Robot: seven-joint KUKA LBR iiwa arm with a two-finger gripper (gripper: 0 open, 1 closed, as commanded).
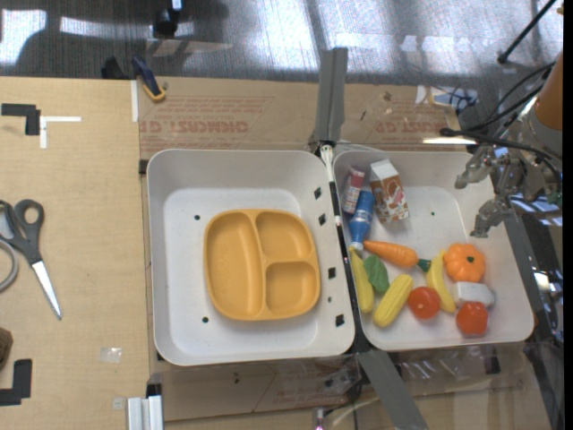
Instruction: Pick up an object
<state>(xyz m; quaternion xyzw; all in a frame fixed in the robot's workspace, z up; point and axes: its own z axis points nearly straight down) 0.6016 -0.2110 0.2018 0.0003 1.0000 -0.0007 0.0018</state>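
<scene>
Plastic toy foods, among them a corn cob [392, 300], a tomato [423, 303], a carrot [390, 253] and a small pumpkin [464, 262], lie heaped in the right bin [430, 339], within the arm's reach. Farther back, at that bin's right rim, the pincer [488, 195] hangs with fingers parted, holding nothing.

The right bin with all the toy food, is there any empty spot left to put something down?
Yes. The right white bin has bare floor in its upper right, between the small brown-and-white carton, the orange toy pumpkin and the gripper. The lower half is crowded: orange toy carrot, yellow toy corn cob, red toy tomato.
</scene>
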